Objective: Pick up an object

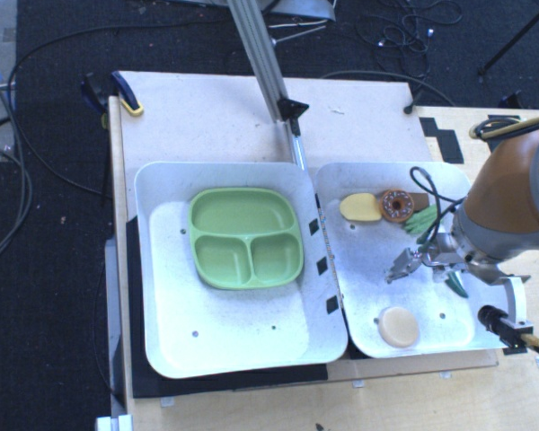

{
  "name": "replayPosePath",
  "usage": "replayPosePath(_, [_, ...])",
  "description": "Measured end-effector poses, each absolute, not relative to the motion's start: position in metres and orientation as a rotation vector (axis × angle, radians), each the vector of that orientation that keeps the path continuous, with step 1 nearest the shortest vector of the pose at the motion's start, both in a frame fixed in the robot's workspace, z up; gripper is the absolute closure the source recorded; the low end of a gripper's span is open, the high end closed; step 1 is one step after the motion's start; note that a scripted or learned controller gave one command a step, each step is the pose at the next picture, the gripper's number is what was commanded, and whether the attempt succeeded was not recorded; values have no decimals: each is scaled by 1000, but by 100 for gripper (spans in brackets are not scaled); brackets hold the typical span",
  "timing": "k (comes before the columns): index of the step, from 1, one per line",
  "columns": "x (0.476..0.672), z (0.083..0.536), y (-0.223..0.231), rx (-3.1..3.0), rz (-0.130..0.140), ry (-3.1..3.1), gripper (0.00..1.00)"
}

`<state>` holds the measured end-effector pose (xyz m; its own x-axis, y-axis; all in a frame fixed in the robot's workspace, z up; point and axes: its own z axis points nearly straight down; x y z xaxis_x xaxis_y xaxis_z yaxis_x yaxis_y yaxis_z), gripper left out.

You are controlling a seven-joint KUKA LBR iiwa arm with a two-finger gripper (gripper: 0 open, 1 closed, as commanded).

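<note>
— Two bins sit side by side, and you have a green divided plate [247, 238] alone in the left bin [162, 330]. Where are the things you could pick?

— You find them all in the right bin [364, 335]: a yellow piece [360, 207] and a chocolate donut [397, 205] touching at the far wall, something green [421, 220] just beside the donut, and a pale round disc [399, 327] near the front edge. They lie loose and scattered, probably so a grasp can come down from above.

— How is your arm posed?

— Your arm [508, 200] leans in from the right, its wrist bent down over the middle of the right bin. The gripper [404, 267] points toward bare floor between the donut and the disc, touching neither.

— Open or closed?

— You have the metal fingers [397, 270] slightly spread, with nothing between them, so the pick is not yet made.
</note>
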<state>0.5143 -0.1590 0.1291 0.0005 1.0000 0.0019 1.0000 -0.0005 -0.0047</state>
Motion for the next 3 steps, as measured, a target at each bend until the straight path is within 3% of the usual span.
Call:
replayPosePath(1, [515,93,-159,-2224,-1,-2223,0])
replayPosePath(2, [517,105,-160,-2229,-4,-2226,100])
replayPosePath(3, [510,163,-166,-2226,-3,-2223,100])
